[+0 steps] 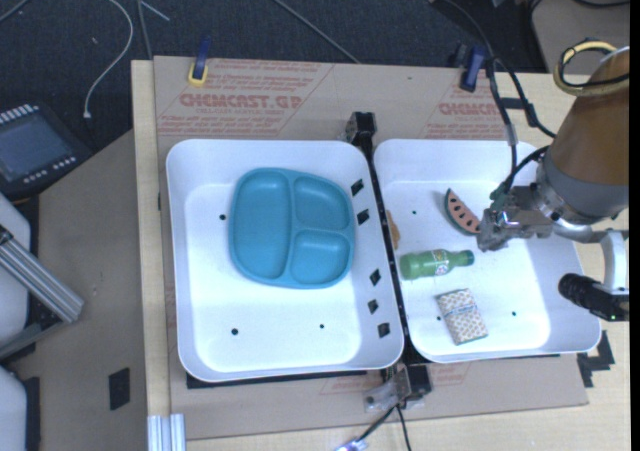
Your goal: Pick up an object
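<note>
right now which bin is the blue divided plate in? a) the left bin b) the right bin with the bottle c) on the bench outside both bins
a, the blue divided plate lies in the left bin, while the green bottle lies in the right bin.

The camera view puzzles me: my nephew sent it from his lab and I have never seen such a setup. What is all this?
It is one picture, taken from above a bench at a slant. The grey and orange shape at the right is a robot arm; its gripper hangs over the right bin. That bin holds a watermelon slice, a green bottle lying on its side and a small patterned box. The left bin holds a blue divided plate. I see nothing held between the fingers.
</note>
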`<act>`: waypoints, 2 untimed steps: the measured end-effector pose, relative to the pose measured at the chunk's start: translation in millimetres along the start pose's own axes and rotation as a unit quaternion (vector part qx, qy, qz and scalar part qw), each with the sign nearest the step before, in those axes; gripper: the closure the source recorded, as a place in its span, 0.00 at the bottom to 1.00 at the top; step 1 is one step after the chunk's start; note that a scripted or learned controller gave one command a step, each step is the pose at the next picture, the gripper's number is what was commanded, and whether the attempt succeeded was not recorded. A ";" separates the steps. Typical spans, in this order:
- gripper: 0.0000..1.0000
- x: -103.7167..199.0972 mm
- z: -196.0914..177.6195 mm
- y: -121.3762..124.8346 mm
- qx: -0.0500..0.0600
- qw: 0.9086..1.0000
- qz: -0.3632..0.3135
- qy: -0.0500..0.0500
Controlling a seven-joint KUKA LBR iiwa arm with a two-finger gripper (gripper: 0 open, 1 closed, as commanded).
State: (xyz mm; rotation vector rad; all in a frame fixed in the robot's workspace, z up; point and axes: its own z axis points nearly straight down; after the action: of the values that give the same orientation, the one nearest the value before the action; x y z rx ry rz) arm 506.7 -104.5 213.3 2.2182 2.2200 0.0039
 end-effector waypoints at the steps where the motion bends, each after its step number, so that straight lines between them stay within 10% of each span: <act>1: 1.00 52.0 -12.1 14.1 0.001 1.000 -0.003 0.001; 2: 1.00 105.9 -20.8 16.9 0.001 1.000 -0.003 0.001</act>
State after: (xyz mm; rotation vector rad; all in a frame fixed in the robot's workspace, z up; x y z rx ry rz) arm 523.4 1.4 234.1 2.2142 2.2295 0.0043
